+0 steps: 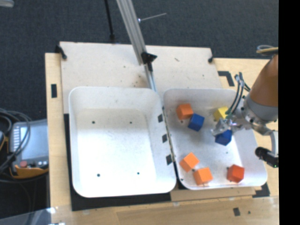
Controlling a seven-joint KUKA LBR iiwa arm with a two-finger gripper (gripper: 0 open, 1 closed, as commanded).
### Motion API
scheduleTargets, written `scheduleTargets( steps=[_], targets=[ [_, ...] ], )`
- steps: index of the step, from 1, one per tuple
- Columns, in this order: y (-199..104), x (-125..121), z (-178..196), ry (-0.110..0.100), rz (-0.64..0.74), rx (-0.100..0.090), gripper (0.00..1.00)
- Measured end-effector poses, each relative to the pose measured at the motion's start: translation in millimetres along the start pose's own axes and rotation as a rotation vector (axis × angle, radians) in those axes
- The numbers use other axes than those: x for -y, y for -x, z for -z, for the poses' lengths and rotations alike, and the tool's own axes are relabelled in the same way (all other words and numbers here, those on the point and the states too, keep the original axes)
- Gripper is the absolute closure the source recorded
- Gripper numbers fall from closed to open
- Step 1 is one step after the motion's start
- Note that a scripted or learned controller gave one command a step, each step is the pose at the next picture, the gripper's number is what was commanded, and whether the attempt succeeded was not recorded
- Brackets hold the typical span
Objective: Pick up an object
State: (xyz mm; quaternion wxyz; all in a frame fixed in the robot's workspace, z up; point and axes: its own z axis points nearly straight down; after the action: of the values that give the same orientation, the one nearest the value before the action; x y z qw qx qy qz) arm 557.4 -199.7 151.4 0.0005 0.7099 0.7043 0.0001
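The gripper sat low in the right bin, right over a blue cube, with a yellow cube just behind it. The metal fingers seemed to reach the top of that blue cube, but whether they were spread or closed could not be told from this slant, nor whether the cube lay between them. So I judged the pick as not yet shown done: the arm was at the object, the cube appeared to rest on or very near the bin floor, and a grasp and lift were left to confirm.

Other candidates lay in the same bin. A second blue cube sat touching or just beside an orange cube toward the bin's far left. 2 more orange cubes lay near the front left corner, close together, and a red-orange cube sat near the front right, well apart from the gripper.

The left bin bore only small dark specks on its floor.

No brand, label or readable writing showed on the cubes, bins or arm. A small device at the left edge had a screen, too small to read.
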Motion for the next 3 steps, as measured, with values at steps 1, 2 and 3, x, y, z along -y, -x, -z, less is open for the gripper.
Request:
scheduleTargets(
  steps=[1,2,3],
  targets=[
    [8.8,-1.0,57.7,0.001,0.004,0.002,1.00],
    [9.8,-1.5,62.5,0.001,0.006,0.001,1.00],
    [-51.1,-19.0,63.6,0.002,0.016,-0.001,1.00]
  ],
)
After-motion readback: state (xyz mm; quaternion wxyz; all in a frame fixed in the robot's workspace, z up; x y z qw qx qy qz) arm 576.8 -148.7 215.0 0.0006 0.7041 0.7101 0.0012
